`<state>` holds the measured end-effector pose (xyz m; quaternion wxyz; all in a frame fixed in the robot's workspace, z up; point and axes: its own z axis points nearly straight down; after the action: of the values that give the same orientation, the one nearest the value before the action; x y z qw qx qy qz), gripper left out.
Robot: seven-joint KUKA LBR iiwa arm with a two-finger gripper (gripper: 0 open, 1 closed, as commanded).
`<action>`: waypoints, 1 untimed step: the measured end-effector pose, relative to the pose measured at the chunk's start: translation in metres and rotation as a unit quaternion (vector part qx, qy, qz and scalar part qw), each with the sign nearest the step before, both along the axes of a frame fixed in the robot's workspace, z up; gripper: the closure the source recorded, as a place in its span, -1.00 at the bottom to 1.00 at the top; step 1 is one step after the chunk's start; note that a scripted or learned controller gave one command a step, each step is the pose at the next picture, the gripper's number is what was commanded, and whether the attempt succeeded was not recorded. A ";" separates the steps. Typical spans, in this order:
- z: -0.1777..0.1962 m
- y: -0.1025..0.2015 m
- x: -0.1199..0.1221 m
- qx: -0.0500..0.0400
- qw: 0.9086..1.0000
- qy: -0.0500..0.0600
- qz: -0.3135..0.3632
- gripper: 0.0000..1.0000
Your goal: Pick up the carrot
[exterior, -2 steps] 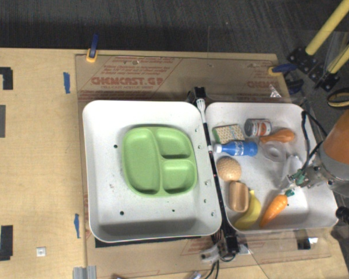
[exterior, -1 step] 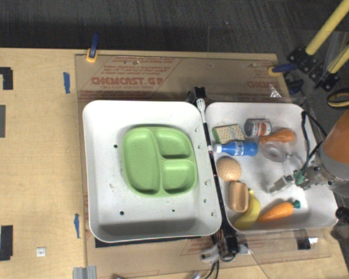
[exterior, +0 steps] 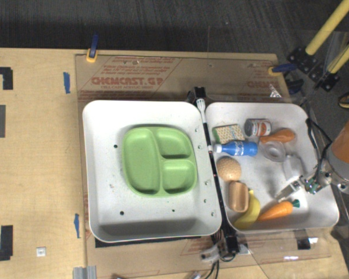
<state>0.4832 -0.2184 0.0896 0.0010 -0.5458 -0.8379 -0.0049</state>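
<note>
Arm (exterior: 344, 156) cut off (right edge)

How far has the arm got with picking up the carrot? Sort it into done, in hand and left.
Done: the gripper has reached the right bin.
In hand: it sits just above the carrot, which lies on the bin floor beside the banana.
Left: grasping and lifting the carrot.

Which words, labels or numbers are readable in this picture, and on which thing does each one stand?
"CHEMCAST GP": red print on the brown sheet behind the bins; smaller lines above it are blurred.
Can: label too small to read.
Blue bottle: label too small to read.
</note>
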 end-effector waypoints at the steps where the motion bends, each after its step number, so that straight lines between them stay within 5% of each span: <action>1: 0.058 0.052 -0.003 -0.004 0.980 0.001 -0.201 -1.00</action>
<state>0.4807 -0.1668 0.1476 -0.0014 -0.7029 -0.7113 -0.0006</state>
